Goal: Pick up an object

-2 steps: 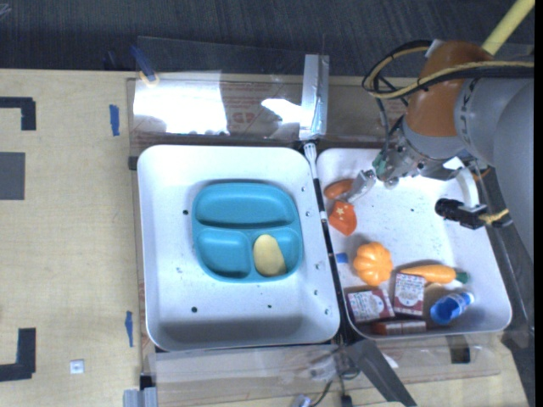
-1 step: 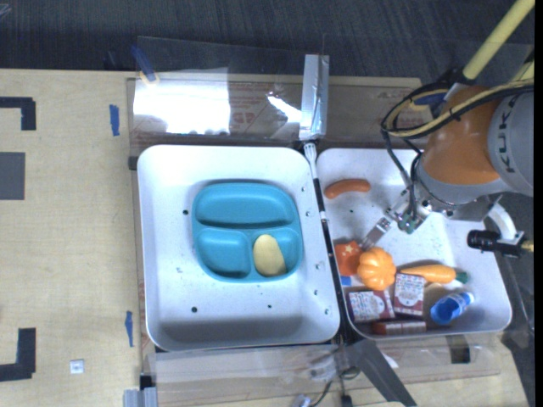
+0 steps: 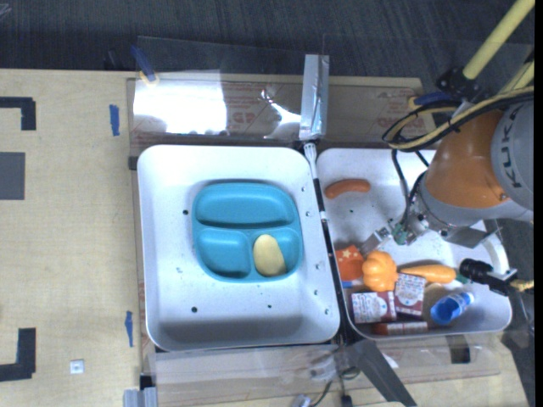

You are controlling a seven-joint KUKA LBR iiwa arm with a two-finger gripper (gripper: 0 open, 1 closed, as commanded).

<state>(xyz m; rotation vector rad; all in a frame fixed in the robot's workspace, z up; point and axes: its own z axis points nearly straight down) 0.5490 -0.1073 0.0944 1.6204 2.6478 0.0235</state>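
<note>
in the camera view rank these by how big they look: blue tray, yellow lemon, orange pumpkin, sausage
1. blue tray, by far the largest
2. orange pumpkin
3. yellow lemon and sausage: too alike to rank; the lemon is rounder, the sausage longer and thinner. The pumpkin is barely bigger than either.

In the right bin (image 3: 496, 312) lie a sausage (image 3: 347, 188), a small pumpkin (image 3: 379, 271), a carrot (image 3: 431, 272), cartons (image 3: 386, 302) and a blue-capped bottle (image 3: 450, 307). A yellow lemon (image 3: 269, 254) sits in the blue tray (image 3: 227, 227), left bin (image 3: 161, 253).
</note>
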